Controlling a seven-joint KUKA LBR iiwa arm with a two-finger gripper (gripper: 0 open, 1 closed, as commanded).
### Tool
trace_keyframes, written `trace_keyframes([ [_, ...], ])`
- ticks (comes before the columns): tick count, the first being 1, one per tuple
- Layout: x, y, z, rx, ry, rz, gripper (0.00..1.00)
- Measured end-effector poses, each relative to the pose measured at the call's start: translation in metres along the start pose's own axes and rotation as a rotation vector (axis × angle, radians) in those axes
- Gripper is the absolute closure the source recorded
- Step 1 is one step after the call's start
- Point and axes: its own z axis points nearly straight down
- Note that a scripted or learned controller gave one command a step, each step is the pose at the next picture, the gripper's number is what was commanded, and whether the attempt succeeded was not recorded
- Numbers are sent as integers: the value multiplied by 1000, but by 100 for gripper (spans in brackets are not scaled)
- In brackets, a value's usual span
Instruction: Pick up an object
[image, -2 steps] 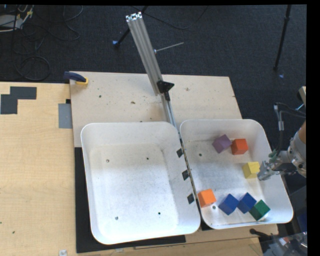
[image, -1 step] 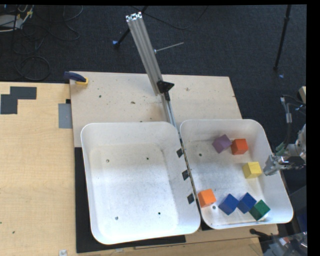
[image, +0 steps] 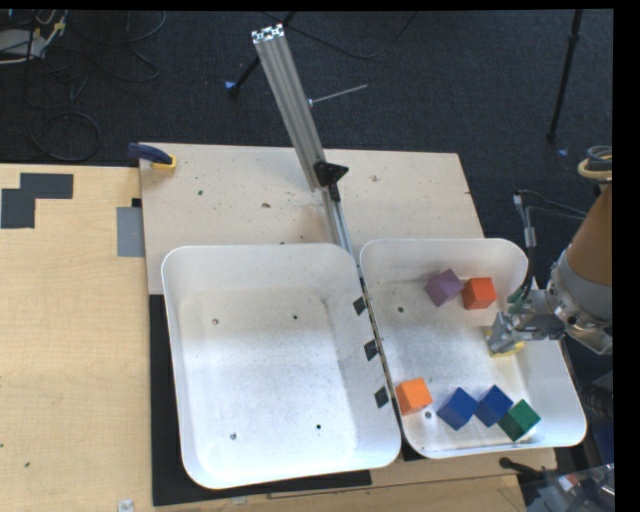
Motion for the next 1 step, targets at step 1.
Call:
trace_keyframes([
  [1, 57, 18, 4, 0, 0, -2, 100],
])
